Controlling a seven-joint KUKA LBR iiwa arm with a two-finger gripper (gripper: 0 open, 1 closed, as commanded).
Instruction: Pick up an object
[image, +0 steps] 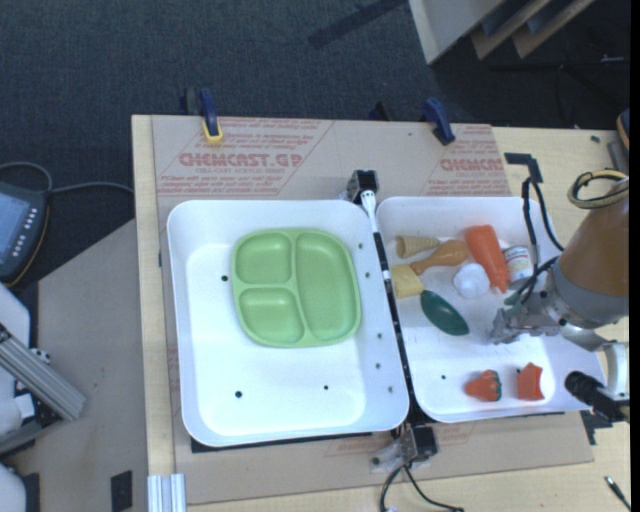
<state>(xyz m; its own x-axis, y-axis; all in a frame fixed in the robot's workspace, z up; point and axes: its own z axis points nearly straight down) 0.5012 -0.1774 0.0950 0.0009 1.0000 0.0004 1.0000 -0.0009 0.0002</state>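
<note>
- Grey pincer (506, 328): low inside right bin (440, 395); finger state cannot be told.
- Green oval object (444, 312): just left of it.
- Two red pieces (483, 385): below it.

Right bin (430, 400) holds the lot: an orange carrot (486, 255) lies slanted by its far edge, a dark green pod (444, 313) sits near the left wall, and two red pieces (483, 385) (530, 381) rest along the near edge.
</note>
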